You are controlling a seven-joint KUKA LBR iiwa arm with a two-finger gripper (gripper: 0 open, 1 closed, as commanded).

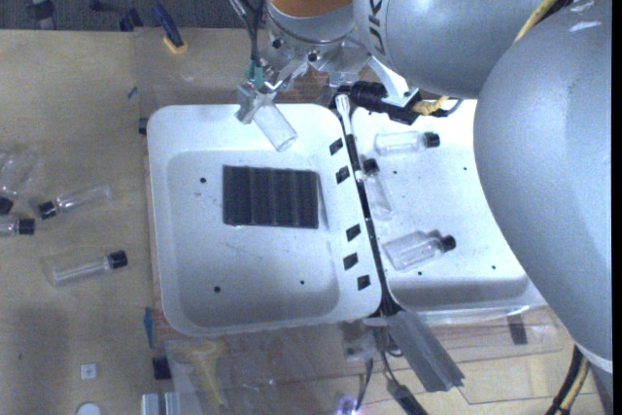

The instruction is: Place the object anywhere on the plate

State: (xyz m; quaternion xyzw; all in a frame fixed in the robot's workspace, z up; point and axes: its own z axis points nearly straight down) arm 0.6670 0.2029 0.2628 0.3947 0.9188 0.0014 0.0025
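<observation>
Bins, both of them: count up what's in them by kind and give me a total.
Dark ribbed plate: 1, in the left bin
Clear vials: 4, one above the left bin's rear wall, three in the right bin at and, fainter
Total: 5

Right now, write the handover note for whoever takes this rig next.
Gripper: shut on a clear vial, held over the far rim of the left bin.
Dark ribbed plate: flat in the middle of the left bin, nothing on it.
Done: vial picked up.
Left: carry it toward the plate, set it down, release.
Two black-capped vials lie in the right bin.
</observation>
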